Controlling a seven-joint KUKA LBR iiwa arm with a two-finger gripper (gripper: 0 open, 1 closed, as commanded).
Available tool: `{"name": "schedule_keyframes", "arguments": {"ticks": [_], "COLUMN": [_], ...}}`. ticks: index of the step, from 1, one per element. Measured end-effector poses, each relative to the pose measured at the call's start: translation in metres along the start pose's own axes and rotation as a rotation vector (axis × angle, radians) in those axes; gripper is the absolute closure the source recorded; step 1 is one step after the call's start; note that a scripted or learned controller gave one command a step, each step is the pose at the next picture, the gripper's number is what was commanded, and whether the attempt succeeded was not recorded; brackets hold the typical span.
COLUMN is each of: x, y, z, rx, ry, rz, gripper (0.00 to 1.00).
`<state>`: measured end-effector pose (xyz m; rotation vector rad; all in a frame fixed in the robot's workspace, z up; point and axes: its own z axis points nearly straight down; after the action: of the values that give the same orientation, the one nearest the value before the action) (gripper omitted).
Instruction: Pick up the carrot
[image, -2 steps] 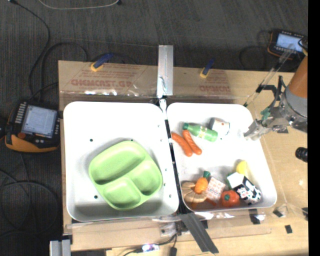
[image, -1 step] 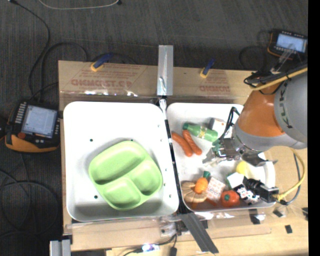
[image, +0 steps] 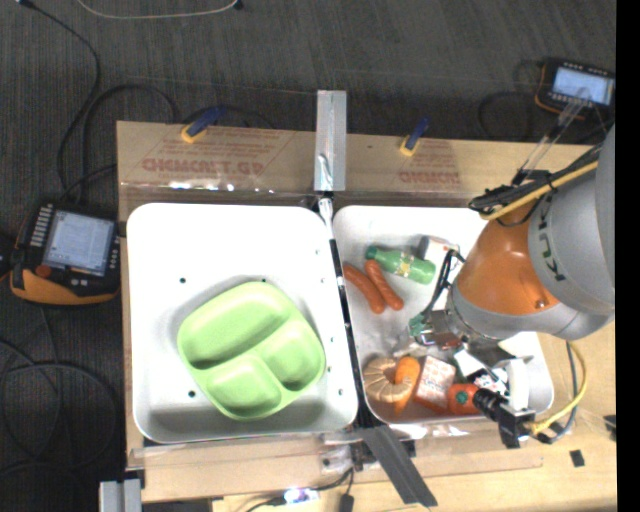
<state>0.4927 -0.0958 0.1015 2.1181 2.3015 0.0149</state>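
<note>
From my end the gripper (image: 432, 335) hangs over the right bin (image: 350, 235), carrot (image: 384, 285) just beside it; can't tell its state, arm's blocking.

A green tray (image: 252, 348) is seen in the left bin (image: 160, 240). A green bottle (image: 402, 263) lies far in the right bin (image: 350, 225); a hot dog (image: 366, 289) lies beside it.

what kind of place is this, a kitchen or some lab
Most likely a robotics lab bench, not a kitchen: a grey-and-orange robot arm reaches over two white bins, handheld control pendants lie on the carpet with loose cables, and the food looks like toy items.
</note>
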Motion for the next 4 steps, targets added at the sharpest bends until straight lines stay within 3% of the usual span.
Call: {"name": "schedule_keyframes", "arguments": {"ticks": [1, 2, 3, 4], "x": [0.045, 0.045, 0.0, -0.001], "y": [-0.005, -0.005, -0.008, -0.006], "z": [-0.081, -0.081, -0.002, 0.012], "rx": [0.021, 0.021, 0.013, 0.006], "ry": [0.002, 0.002, 0.003, -0.002], "rz": [0.079, 0.079, 0.129, -0.064], "gripper": [1.0, 0.0, 0.0, 0.0]}}
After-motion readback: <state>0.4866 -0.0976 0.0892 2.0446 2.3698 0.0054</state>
